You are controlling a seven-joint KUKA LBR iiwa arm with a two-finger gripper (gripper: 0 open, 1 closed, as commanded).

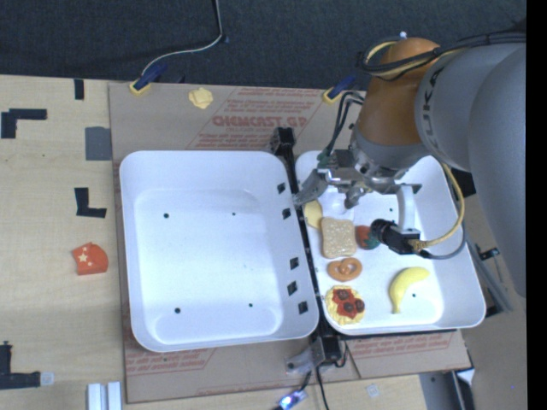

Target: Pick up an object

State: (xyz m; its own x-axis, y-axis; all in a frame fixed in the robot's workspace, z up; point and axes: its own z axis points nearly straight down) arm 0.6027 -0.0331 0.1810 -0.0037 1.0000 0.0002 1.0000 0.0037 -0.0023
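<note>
Grey arm with the orange band (395, 92) came in from 2 o'clock and hung over the right shallow white bin (457, 314). Two-finger gripper (352, 190) sat low over that bin's 11 o'clock corner, near the black divider clips between the bins. Couldn't tell how the gripper was set; the wrist hid it. Nothing seen gripped.

Candidates for the pick all lay in the right bin:
- tan rectangular toy cracker (338, 237), just at 6 o'clock of the gripper
- pale yellow piece (314, 213), at 9 o'clock of the cracker, against the bin's left wall
- small red round toy (367, 236), at 3 o'clock of the cracker, partly behind a black cable fitting
- brown toy pretzel (345, 269), at 6 o'clock of the cracker
- round toy pizza with red topping (345, 304), at 6 o'clock of the pretzel
- yellow toy banana (407, 286), at 3 o'clock of the pretzel, apart from it

Left shallow white bin (145, 178) alongside. On the bench: orange-red toy block (91, 259) at 9 o'clock of the left bin, small yellow lump (201, 98) at 12 o'clock of it.
</note>
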